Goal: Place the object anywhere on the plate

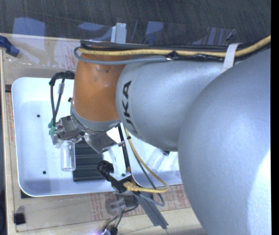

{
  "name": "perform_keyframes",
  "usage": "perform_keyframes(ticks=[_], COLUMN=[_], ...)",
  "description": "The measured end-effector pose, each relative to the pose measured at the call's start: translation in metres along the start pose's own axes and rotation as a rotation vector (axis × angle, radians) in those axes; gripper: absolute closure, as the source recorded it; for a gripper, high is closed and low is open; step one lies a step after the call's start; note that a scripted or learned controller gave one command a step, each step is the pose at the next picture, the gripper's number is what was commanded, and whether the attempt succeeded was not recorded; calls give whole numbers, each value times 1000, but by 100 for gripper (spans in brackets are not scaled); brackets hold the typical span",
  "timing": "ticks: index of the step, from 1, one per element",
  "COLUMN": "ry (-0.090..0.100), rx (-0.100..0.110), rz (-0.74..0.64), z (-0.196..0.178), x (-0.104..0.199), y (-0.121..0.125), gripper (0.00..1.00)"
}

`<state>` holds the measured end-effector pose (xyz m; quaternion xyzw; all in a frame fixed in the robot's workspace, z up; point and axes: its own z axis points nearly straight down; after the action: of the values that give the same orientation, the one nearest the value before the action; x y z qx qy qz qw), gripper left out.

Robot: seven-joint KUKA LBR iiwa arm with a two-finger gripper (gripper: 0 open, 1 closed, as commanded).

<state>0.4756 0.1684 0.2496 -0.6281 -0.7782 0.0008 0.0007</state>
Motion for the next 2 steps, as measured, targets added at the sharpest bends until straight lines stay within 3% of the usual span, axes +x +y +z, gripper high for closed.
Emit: perform_keyframes(ticks=[1,2], ry=[0,0], rx=[4,3], rz=[424,193], z=[22,105], x=[-24,-20], y=[-5,80], gripper=[100,100])
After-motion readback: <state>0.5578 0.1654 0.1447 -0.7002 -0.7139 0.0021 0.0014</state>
